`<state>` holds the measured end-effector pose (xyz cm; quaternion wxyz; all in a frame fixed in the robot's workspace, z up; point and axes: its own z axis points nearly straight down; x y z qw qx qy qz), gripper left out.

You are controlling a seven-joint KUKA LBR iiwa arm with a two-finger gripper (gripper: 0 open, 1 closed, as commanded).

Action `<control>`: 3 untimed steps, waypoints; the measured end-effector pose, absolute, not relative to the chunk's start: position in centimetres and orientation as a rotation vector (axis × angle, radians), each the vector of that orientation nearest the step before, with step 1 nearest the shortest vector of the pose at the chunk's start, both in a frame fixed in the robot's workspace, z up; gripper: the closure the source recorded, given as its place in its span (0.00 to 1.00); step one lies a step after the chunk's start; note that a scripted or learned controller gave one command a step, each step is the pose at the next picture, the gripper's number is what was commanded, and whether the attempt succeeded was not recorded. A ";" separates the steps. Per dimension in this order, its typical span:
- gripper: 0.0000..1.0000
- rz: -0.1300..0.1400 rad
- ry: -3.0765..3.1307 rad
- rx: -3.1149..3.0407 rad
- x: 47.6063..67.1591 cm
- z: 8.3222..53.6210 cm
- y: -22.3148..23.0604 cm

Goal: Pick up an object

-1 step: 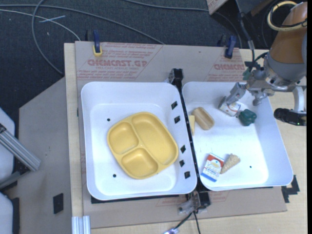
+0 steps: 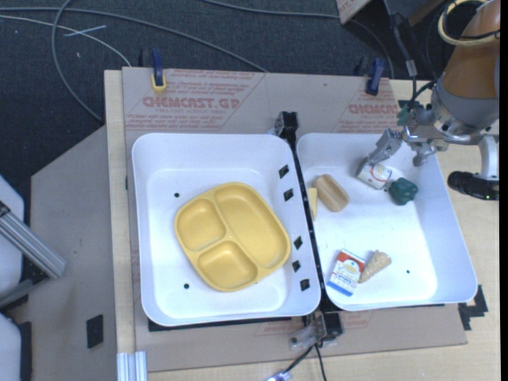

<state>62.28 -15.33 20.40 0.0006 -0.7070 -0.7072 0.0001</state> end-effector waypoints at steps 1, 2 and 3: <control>0.00 0.005 -2.219 -2.215 63.0 14.5 -15.1; 0.00 0.005 -2.218 -2.216 62.8 10.2 -14.8; 0.00 -0.001 -2.226 -2.223 63.1 8.8 -14.9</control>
